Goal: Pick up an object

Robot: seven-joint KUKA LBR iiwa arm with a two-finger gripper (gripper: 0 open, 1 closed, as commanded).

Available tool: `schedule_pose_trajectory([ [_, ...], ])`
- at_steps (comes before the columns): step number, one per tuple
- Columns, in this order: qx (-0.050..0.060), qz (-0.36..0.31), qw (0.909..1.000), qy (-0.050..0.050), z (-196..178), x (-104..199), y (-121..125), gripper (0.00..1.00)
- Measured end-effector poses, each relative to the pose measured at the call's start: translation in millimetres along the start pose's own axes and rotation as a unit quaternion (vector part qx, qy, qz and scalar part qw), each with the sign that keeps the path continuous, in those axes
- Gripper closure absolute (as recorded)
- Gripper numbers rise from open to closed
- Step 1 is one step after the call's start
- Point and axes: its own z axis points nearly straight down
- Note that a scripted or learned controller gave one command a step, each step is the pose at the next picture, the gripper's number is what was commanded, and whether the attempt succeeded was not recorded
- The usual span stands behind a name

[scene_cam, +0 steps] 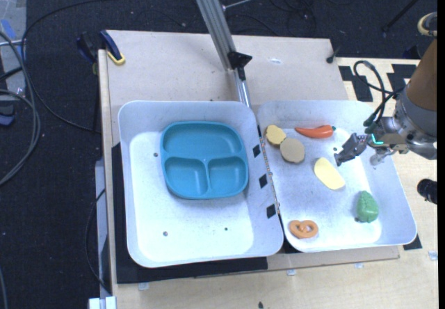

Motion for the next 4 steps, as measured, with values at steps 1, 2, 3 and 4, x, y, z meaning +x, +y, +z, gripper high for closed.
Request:
schedule_pose_trajectory([
  [1, 0.000, 0.000, 1.0000, 0.000, 0, 0, 0, 0.00],
  [2, 0.002, 0.001, 1.0000, 0.000, 50, -7, -7, 0.00],
  [3, 0.002, 0.001, 1.0000, 0.000, 100, -14, -2, 0.00],
  [4, 0.002, 0.001, 1.0000, 0.001, 145, -9, -7, 0.00],
])
